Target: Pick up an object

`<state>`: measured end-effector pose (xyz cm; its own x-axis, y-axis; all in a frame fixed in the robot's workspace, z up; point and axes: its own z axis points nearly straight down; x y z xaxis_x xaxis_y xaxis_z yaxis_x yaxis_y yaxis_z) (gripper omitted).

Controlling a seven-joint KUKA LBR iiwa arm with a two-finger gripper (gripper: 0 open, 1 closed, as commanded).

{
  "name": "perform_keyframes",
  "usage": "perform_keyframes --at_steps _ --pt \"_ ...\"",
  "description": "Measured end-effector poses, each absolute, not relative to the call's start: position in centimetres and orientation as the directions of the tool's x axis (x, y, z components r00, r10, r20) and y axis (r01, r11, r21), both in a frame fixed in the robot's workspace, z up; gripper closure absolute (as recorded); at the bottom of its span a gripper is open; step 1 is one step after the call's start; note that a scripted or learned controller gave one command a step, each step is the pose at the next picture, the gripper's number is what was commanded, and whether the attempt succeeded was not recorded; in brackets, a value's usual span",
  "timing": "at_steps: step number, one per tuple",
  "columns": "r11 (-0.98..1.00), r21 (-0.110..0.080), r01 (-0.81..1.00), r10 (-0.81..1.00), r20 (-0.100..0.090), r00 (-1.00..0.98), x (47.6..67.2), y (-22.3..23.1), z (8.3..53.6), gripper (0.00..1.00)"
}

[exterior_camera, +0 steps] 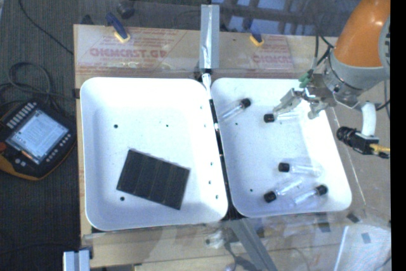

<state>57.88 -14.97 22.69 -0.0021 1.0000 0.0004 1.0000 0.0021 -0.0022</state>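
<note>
Gripper (pixel 303 101) over right bin (pixel 336 155), fingers spread, grasping nothing.
Capped clear tubes lie scattered there; the nearest tube (pixel 276 115) lies beside the fingertips. Board lettering behind the bins unreadable.

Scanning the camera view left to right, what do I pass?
Handheld pendant on the floor → left bin → dark flat panel → right bin → tube near the divider → tube with black cap → gripper → orange band.
</note>
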Motion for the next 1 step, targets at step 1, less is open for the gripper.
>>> perform_keyframes --at_steps 1 --pt "-0.016 0.002 1.000 1.000 -0.009 0.016 64.05 -13.17 9.84 0.00"
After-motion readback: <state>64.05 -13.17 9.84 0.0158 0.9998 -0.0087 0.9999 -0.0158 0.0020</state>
